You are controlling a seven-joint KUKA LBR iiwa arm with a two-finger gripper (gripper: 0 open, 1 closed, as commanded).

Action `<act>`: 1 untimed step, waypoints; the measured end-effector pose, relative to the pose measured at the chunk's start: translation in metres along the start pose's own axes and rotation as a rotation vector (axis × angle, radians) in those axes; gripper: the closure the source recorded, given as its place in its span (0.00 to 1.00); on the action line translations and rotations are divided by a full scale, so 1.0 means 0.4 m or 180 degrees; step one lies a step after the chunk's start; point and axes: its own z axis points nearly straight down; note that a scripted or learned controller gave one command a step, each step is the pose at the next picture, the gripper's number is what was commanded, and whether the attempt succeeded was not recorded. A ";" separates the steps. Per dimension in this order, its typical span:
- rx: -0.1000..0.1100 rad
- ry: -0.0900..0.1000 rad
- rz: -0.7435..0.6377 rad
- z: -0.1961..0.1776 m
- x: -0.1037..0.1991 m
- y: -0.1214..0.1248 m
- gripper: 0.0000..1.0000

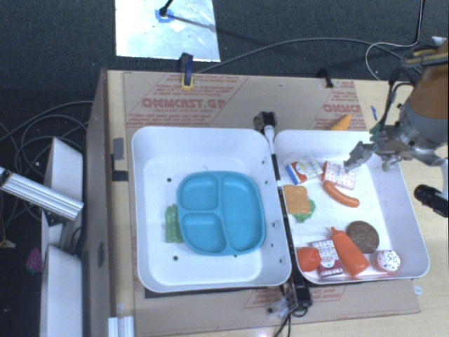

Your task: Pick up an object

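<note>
Two white bins sit side by side; you'll find the hot dog (341, 194) in the right bin (410, 220), long axis running upper-left to lower-right. Just above it hangs the gripper (370, 155), fingers spread, grasping nothing.

Divided plate (221, 213) in left bin (151, 160); toy foods (340, 194) in right bin (414, 241).

Right bin (414, 237) crowded w/ toy food, open floor only at far right; blue tray (221, 213) fills left bin (151, 188).
</note>
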 end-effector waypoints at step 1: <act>-0.0007 -0.0001 0.0001 0.346 -0.041 -0.028 0.00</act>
